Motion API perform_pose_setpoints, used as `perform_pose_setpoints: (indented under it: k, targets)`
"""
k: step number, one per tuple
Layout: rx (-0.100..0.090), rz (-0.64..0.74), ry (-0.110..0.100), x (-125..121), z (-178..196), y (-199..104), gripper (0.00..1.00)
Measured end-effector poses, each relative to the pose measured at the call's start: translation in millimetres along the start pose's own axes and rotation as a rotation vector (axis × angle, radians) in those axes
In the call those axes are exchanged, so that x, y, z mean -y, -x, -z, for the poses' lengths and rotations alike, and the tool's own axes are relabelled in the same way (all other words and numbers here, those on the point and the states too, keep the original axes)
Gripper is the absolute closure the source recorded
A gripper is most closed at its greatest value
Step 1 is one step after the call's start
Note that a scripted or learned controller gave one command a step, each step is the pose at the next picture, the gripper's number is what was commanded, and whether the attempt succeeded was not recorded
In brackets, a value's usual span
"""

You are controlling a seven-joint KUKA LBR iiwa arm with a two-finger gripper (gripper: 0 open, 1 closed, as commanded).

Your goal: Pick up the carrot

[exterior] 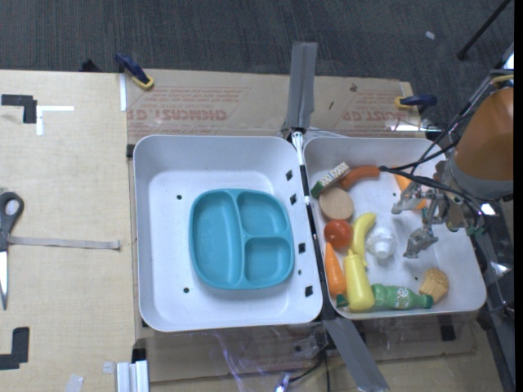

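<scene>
The carrot (333, 269) lies untouched along the left wall of the right bin (466, 296), beside the yellow bottle (357, 280), while our end effector (418, 223) hovers well apart over the bin's right half, fingers spread and holding nothing, so we judge the whole pick is left to do.

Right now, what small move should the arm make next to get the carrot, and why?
Probably travel toward the bin's left wall before descending. The gripper hangs over the right bin's right half, while the carrot lies along the left wall, wedged beside the yellow bottle and below the tomato.
</scene>
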State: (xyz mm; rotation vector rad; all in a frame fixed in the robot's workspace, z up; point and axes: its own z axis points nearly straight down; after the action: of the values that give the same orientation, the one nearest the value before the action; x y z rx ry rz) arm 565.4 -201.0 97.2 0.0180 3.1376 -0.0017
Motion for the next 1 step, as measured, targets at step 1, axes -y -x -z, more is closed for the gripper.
perform_pose_setpoints:
  k: [1]
  targets:
    - [0.005,0.005,-0.002,-1.5,10.3,2.2,1.0]
